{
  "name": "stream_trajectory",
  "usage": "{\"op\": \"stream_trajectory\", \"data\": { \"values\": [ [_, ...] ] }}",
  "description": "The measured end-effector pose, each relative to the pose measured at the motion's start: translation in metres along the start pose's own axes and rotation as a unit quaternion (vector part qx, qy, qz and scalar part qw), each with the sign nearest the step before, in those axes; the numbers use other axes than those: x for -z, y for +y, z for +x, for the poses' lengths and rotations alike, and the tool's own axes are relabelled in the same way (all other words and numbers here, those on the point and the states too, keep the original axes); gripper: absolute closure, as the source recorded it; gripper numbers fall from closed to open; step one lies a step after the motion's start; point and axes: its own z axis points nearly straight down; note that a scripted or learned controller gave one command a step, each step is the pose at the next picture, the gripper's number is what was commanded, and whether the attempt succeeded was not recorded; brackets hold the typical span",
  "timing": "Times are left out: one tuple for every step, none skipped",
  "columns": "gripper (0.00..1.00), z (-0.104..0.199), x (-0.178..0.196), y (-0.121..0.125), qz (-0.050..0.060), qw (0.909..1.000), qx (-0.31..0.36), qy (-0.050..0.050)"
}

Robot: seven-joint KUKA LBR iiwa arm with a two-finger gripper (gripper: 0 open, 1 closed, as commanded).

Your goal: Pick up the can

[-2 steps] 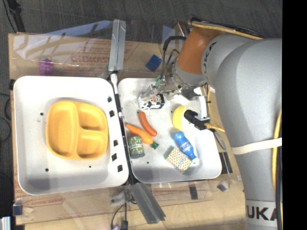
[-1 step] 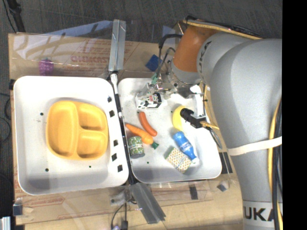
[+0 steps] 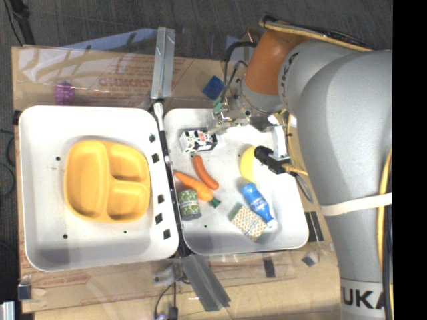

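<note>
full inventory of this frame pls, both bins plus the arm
Left bin: 1, white, left half of bench.
Divided tray: 1, yellow, centre of left bin.
Right bin: 1, white, beside the left bin.
Can: 1, green label, right bin's near-left part.
Carrot: 1, orange, just above the can.
Sausage: 1, red-orange, beside the carrot.
Patterned box: 1, black and white, right bin's far-left part.
Lemon: 1, yellow, right bin's middle.
Bottle: 1, blue, right bin's near-right part.
Mesh packet: 1, chequered, beside the bottle.
Arm: 1, grey with orange band, from right.
Gripper: 1, over right bin's far edge.
</note>
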Motion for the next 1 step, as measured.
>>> {"op": "stream_trajectory", "data": {
  "values": [
    [1.00, 0.1070, 0.0672, 0.0005, 0.020, 0.9993, 0.031, 0.008]
  ]
}}
